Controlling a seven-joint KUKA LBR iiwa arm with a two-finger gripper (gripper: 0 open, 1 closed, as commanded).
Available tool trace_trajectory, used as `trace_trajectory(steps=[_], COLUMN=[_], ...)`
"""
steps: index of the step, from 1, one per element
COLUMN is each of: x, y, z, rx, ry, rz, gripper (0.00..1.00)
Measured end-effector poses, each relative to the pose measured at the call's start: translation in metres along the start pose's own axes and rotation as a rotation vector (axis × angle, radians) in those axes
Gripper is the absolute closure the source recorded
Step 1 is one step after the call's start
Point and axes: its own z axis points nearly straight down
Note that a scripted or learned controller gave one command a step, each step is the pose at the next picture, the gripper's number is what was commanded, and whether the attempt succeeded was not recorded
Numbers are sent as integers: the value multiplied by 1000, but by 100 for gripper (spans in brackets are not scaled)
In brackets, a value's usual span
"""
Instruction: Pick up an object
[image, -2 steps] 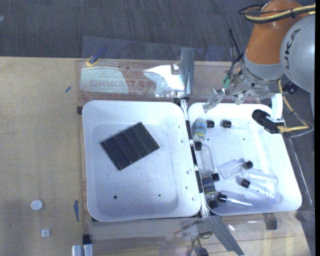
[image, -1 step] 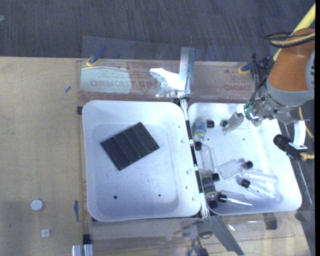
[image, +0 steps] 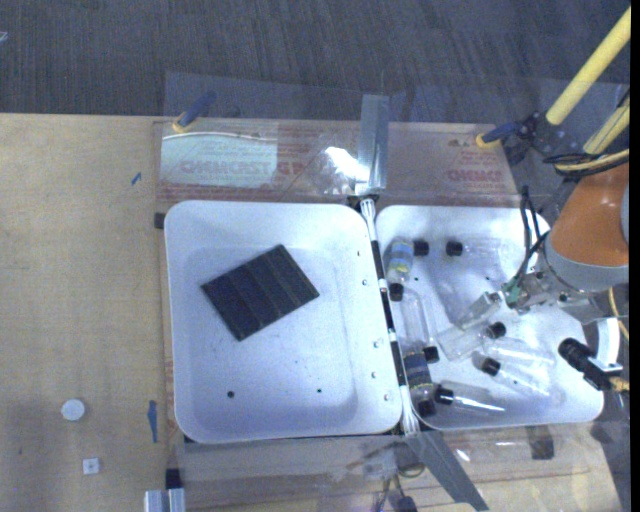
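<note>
Apparently approach stage: end effector (image: 497, 300), finger state indiscernible, sits low among clear vials (image: 505, 355) in the right bin (image: 470, 215); next, close and lift.

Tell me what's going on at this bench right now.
A grey KUKA arm with an orange band reaches in from the right over the right bin, which holds a scatter of clear plastic bottles with black caps. Its gripper sits low among those bottles, but whether it has grasped one is unclear from this angle. The left bin holds a dark flat ridged panel lying at a slant, untouched.
</note>
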Motion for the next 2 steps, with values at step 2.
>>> trace_trajectory(steps=[2], x=[-26], y=[11], z=[-8], rx=[-1], ry=[9], rz=[-17], gripper=[0])
